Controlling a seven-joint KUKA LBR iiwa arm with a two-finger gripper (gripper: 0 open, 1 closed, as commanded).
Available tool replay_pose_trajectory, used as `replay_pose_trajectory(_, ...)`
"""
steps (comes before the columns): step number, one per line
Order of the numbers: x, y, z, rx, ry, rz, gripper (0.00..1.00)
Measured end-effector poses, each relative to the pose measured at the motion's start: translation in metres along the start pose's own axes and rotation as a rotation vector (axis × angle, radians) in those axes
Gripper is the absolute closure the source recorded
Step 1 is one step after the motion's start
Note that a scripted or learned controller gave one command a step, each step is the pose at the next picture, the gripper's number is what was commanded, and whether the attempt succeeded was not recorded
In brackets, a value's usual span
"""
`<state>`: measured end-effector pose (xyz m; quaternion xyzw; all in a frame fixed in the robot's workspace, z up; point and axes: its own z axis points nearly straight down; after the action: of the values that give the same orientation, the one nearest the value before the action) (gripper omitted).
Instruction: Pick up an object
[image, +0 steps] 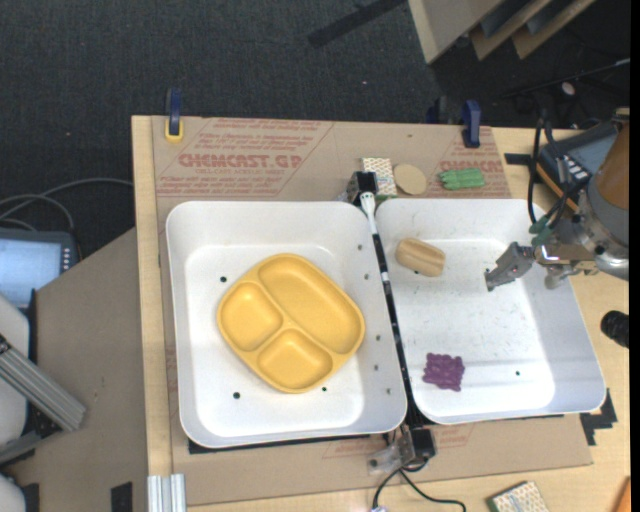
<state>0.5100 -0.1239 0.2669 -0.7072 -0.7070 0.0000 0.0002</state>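
Here, from the fixed camera above, the cardboard-covered bench (250, 150) carries two shallow white plastic bins side by side. The left bin (190, 300) holds a yellow plastic plate with three compartments (290, 322), lying flat near the bin's middle and turned at a slant to its walls. The right bin (560, 340) holds two loose things: a tan, rounded bread-roll-shaped object (421, 257) near its far left corner, and a purple knobbly cluster shaped like a bunch of grapes (443, 371) near its near left corner; the two lie well apart.

The grey arm reaches in over the right bin's right wall, and its pincer (505, 268) hangs over the bin's far half, to the right of the tan roll and apart from it. Whether its fingers stand apart or together cannot be told; nothing is seen between them.

On the bare bench beyond the bins' far walls lie a round tan disc (410, 179) and, just to its right, a small green ridged object (461, 180). Blue clamps (175, 108) grip the bench's far edge.
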Motion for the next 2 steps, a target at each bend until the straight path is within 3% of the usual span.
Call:
replay_pose_trajectory(1,0.014,-0.035,0.125,0.015,0.004,0.001,0.0)
replay_pose_trajectory(2,0.049,0.005,-0.244,-0.022,-0.003,-0.003,0.0)
